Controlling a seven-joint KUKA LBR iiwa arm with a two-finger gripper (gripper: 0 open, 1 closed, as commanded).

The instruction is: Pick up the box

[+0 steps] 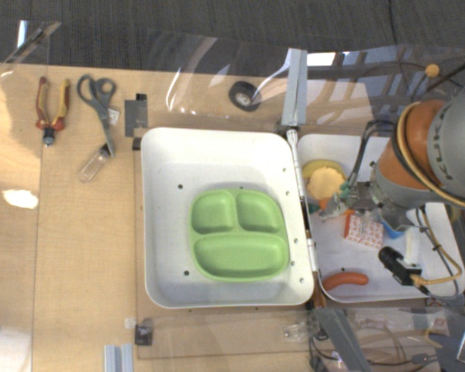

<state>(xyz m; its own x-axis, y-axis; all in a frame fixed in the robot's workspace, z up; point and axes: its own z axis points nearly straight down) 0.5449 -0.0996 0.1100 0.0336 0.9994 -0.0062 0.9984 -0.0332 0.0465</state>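
Observation:
The box (363, 229) is small, white with a red pattern, and lies flat in the right bin (442, 289) near its middle. My gripper (350, 202) hangs just above the box's upper left edge, below the grey arm with the orange band (418, 142). Whether the gripper touches the box I cannot tell. Part of the box's right side is hidden by the wrist.
A yellow round thing (325, 180) sits at the right bin's back left, an orange-red sausage (345, 280) at its front. The left bin (163, 208) holds a green divided plate (239, 233). Pliers (49, 108), scissors (99, 103) and a tape roll (245, 94) lie on the bench.

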